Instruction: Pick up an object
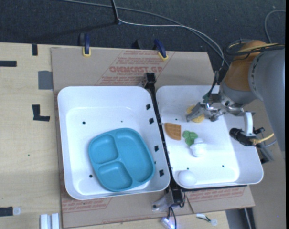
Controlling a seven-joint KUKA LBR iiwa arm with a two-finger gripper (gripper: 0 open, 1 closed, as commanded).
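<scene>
Red printed lettering runs across the cardboard sheet [130,68] under the two bins; it is too blurred to read for certain. Nothing else legible.

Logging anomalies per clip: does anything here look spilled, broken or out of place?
Nothing stands out. The blue divided plate lies flat in the left bin; the small food items, including an orange piece, lie loose but contained in the right bin.

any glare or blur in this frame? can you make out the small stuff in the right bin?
Camera view: even lighting, soft shadows; the white right bin looks near blown out, so the white ball barely separates from it; gripper slightly soft; blue tray crisp.
</scene>
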